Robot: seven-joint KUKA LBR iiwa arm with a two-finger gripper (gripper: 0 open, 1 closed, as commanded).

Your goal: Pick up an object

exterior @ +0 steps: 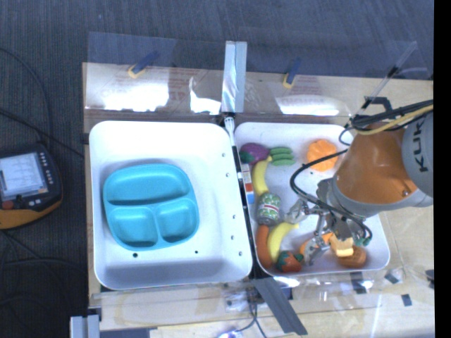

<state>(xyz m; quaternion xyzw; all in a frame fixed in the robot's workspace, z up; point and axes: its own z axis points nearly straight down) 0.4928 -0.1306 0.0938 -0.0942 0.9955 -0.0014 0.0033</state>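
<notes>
I see the claw (325,239) low in the right white plastic bin (380,259), over small orange and yellow toy pieces (344,251) in its near corner. I cannot tell its opening or contents. I would confirm a grip before lifting straight up.

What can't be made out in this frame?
- Gripper: open or shut cannot be told; the arm overhangs it from the right.
- Toys at the right bin's lower right, near the orange piece: partly covered by the gripper, too small to identify.
- Orange toy: its right side is behind the arm.
</notes>
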